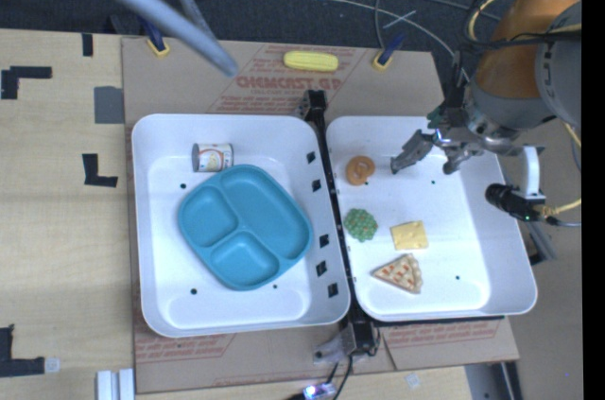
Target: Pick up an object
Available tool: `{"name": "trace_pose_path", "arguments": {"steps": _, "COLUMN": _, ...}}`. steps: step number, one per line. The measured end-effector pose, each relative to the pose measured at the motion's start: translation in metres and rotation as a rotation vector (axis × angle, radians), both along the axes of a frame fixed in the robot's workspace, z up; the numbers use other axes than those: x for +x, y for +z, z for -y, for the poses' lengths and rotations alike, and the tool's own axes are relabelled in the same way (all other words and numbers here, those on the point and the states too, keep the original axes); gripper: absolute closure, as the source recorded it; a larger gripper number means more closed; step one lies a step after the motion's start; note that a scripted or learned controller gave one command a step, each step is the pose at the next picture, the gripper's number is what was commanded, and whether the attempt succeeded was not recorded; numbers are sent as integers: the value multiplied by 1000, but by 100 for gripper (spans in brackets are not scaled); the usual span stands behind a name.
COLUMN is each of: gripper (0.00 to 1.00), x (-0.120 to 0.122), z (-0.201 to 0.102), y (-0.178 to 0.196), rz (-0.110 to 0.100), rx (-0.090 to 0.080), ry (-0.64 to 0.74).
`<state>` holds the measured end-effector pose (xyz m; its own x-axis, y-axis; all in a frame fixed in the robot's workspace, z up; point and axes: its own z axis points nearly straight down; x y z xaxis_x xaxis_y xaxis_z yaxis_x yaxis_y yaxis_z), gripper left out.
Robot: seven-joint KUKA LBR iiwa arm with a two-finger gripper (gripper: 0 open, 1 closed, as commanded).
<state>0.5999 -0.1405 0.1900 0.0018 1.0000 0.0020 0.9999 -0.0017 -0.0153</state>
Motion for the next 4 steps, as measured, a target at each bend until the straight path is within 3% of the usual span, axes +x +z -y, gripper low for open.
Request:
{"name": "trace_pose_path", "arguments": {"steps": 1, "gripper": 0, "x": 3, "z": 0, "y": 8, "rz": 14, "rx": -2, "ry": 3}}
{"name": "trace_pose_path", "arguments": {"steps": 3, "gripper": 0, "x": 6, "z": -8, "y": -107, "rz": 14, "rx": -4, "ry": 4}}
{"name": "trace_pose_path", "arguments": {"steps": 4, "gripper": 100, "x": 7, "z": -8, "y": -93, "rz": 17, "rx": -4, "ry": 4}}
